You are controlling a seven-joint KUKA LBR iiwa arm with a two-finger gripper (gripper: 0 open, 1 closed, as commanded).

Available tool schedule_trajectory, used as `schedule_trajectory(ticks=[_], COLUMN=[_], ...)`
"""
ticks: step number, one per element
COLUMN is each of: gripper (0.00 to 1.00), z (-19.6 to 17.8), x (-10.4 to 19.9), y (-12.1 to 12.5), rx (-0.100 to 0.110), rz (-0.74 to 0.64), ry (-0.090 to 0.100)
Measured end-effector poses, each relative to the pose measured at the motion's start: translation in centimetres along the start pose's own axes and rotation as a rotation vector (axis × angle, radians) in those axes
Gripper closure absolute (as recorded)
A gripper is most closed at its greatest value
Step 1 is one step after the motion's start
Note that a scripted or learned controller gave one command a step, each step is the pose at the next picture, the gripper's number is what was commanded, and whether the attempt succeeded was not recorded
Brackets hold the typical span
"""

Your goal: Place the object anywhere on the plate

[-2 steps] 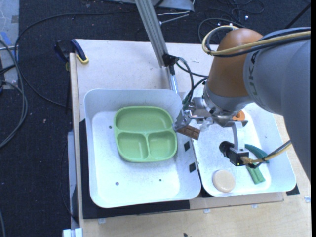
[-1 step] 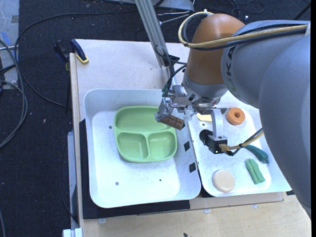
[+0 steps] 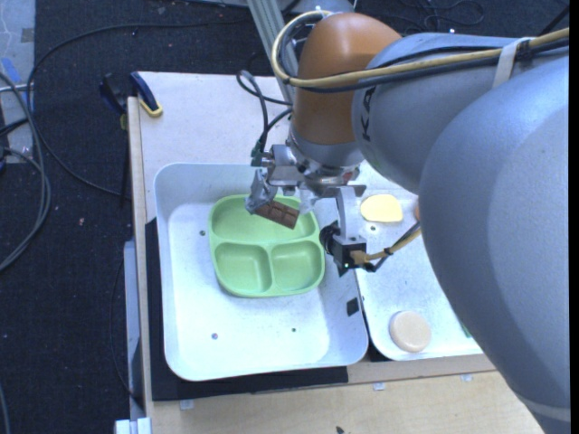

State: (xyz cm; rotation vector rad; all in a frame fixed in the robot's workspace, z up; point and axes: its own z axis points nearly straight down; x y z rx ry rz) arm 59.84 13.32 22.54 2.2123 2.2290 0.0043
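1. Nearest edge: worktop [image 3: 271, 405], pale wood, carrying two white bins side by side.
2. Right bin [image 3: 384, 333]: a round cream disc [image 3: 410, 330] lies near its front edge; a yellow piece [image 3: 381, 209] lies farther back. The grey arm [image 3: 470, 152] covers much of this bin.
3. Left bin [image 3: 181, 269]: a green plate [image 3: 267, 259] with three compartments sits toward the bin's far right part. The two near compartments show bare green.
4. Tool [image 3: 274, 208]: hangs over the plate's far compartment, pointing down. A brown block [image 3: 277, 213] sits at its tip, tilted, seen between the fingers as far as I can make out; the fingers look closed onto it. Whether the block touches the plate I cannot tell.
5. Above the tool: orange band [image 3: 339, 70] on the wrist, looped with a yellow cable [image 3: 407, 69].
6. Far: bare worktop behind the bins, with a blue-and-yellow tool handle [image 3: 147, 96] at the left corner; dark floor with black cables beyond.
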Motion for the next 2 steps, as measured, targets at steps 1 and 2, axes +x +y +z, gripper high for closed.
schedule_trajectory(ticks=[1,2], gripper=[1.00,0.00], z=[-1.68,-1.60], x=[2.45,2.25], y=[0.02,0.01], rx=[0.000,0.003], rz=[0.002,0.004], ry=[0.000,-0.002])
